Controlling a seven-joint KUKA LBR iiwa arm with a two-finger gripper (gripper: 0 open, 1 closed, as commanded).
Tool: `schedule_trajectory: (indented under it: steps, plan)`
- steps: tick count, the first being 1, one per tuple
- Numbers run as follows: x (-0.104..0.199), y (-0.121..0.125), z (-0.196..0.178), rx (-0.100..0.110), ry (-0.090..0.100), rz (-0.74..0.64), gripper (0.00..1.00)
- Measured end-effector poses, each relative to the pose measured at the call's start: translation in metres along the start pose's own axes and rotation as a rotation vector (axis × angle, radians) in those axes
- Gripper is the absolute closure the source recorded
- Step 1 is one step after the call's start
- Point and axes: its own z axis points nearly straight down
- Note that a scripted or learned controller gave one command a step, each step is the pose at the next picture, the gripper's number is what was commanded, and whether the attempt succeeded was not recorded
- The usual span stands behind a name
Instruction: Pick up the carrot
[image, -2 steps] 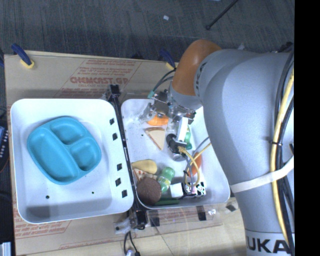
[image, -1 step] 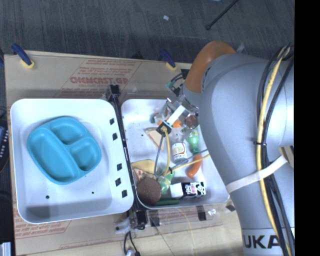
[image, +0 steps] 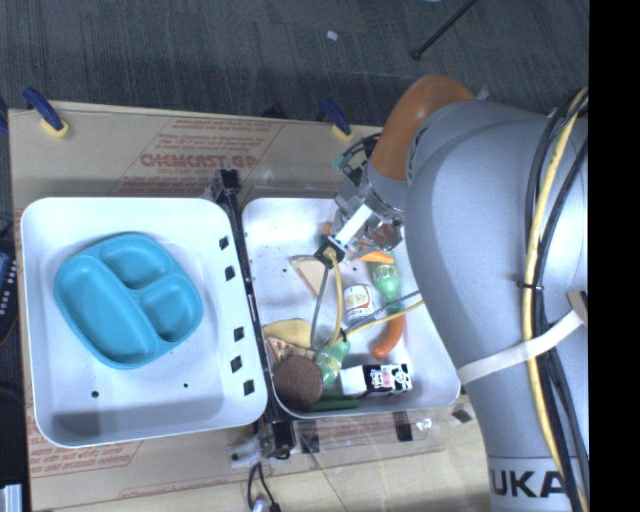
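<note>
left bin (image: 40, 300): smooth white plastic | blue plate (image: 125, 298): glossy plastic | bench sheet (image: 130, 150): matt brown paper | carrot (image: 390, 335): smooth, slight sheen | arm (image: 480, 220): smooth grey shell

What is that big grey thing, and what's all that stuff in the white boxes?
The big grey thing is a robot arm. It reaches in from the right side of the picture. The camera sits above the bench and looks down at a slant, so you see everything from overhead.

At the end of the arm is the gripper, the part that grabs things. It hangs over the far end of the right bin.

That bin holds a jumble of small things: an orange carrot, a brown round thing, a black-and-white carton and a yellow wedge. The left bin holds a blue plate with three sections.

The robot's job is to pick up the carrot. Right now the carrot lies in the bin, apart from the gripper.
</note>
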Motion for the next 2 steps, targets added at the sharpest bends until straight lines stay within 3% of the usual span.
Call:
schedule_trajectory:
  steps: [1, 2]
  plan:
    - [0.000, 0.000, 0.000, 0.001, -0.001, -0.001, 0.00]
    - [-0.048, -0.035, 0.012, -0.029, 0.003, -0.219, 0.00]
